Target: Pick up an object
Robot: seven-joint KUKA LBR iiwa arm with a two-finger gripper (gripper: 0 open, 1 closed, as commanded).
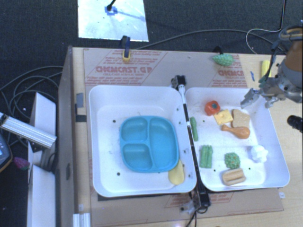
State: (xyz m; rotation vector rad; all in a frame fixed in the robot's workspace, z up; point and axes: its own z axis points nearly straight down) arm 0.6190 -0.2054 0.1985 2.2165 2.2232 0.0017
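claw (259, 99): spread, holding nothing | bread slice (241, 119): just below-left of it

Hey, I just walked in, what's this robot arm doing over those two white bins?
The arm reaches in from the right, its end effector above the far right corner of the right bin, holding nothing. That bin holds toy food: a tomato, cheese slice, toast, drumstick, broccoli and bread roll. The left bin holds a blue divided plate. Nothing has been picked up.
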